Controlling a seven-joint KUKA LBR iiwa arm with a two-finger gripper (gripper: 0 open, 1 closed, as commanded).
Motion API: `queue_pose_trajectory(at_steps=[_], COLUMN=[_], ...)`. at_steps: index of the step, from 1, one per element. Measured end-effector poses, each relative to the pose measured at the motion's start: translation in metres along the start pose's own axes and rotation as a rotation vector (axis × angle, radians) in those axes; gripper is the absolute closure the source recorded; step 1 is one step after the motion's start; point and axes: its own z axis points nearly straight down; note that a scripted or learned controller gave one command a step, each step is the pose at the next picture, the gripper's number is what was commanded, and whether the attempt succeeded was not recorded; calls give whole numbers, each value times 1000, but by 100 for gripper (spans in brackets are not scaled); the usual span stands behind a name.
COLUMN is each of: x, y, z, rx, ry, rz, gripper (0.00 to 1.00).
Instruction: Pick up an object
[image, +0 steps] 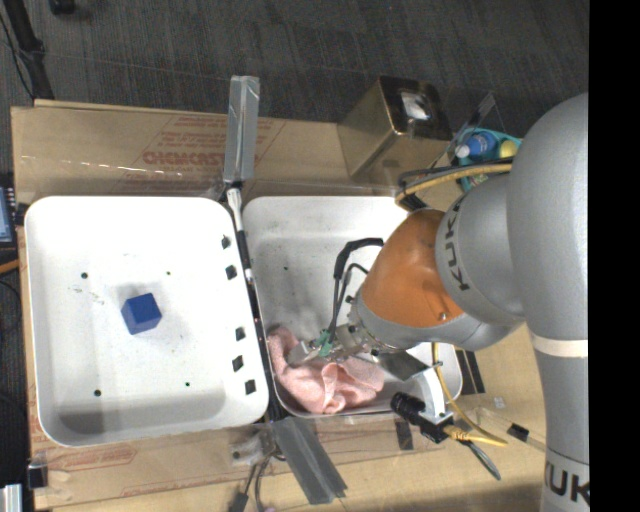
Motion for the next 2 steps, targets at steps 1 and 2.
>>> queue_pose_trajectory(at_steps=[1,2], x=[-38,-37], y=[-10,-9], z=[-1,-10], rx=[-2,-2], ry=[-4,-2], rz=[-169,-173], gripper=[0,100])
